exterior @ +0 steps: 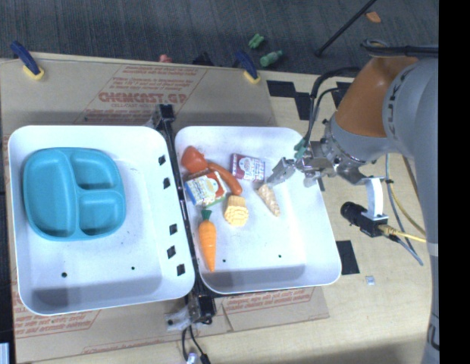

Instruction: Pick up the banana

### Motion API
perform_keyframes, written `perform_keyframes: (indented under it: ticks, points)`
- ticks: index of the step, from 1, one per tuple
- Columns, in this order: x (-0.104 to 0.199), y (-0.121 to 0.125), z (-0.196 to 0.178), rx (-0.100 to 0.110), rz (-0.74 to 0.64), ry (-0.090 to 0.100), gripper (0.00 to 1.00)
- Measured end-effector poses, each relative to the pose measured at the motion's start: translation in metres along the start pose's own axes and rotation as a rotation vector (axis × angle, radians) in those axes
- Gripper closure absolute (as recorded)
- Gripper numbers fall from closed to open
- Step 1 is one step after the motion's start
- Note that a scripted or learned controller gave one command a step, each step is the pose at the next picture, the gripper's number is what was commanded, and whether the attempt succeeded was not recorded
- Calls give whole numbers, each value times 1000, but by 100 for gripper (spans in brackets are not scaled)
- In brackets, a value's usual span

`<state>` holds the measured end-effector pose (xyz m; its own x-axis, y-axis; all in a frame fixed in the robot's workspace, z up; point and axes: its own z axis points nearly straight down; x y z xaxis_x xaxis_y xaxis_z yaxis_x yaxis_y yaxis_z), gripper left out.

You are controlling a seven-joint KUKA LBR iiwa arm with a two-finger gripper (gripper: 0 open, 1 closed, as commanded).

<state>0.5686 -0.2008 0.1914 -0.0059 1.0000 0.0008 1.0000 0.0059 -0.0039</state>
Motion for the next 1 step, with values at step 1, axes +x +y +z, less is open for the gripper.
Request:
perform_keyframes:
  ticks: [1]
  points:
    - [55,14,88,0,294,1,0]
